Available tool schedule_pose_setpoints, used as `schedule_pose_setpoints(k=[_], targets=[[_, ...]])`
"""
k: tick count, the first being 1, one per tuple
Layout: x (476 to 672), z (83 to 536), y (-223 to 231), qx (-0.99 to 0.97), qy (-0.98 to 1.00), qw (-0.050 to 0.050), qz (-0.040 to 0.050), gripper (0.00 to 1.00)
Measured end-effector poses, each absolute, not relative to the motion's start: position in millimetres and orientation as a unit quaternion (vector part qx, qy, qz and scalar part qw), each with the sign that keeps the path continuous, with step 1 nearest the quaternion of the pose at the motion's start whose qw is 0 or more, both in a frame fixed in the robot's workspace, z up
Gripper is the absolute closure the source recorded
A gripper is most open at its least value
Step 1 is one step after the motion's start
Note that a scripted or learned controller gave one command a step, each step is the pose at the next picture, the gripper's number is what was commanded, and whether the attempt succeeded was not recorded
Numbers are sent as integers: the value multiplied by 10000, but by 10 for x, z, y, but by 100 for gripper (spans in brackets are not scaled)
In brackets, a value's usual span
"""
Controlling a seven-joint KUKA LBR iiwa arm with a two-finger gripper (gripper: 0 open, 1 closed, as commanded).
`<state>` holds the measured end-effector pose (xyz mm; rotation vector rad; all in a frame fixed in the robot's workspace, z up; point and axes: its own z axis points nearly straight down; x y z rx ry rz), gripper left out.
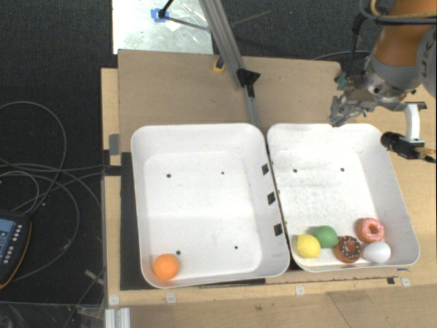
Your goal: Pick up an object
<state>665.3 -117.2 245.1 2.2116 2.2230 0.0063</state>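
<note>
Nearest the camera, along the front edge of the right bin [392, 183], five small things sit bunched together: one yellow lemon-like fruit [308, 246], one green fruit [326, 236] just behind and touching it, one chocolate donut [348, 249], one pink-frosted donut [370, 229] and one white egg-shaped ball [377, 252]. The chocolate donut sits between the green fruit and the white ball, with the pink donut just behind them.

Two white bins stand side by side on the brown bench [177, 87]. Over in the left bin [198, 197] lies a single orange ball [165, 266], alone in the front left corner, well apart from everything else.

One arm [403, 26] comes in from the right, its orange band showing above the wrist. Its gripper [341, 117] hangs at the far edge of the right bin, near the back rim and well apart from the cluster of five at the front. From where I stand the fingers look drawn close together at the tip, and nothing sits between them.

Behind the bins, one grey pole [225, 33] slants across the bench, and loose black cables [41, 176] curl on the dark floor at the left.
</note>
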Motion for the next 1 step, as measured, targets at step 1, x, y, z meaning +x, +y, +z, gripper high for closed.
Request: schedule_pose_setpoints(k=[1], targets=[[6530, 2534, -631, 7035, 7107, -1, 14, 100]])
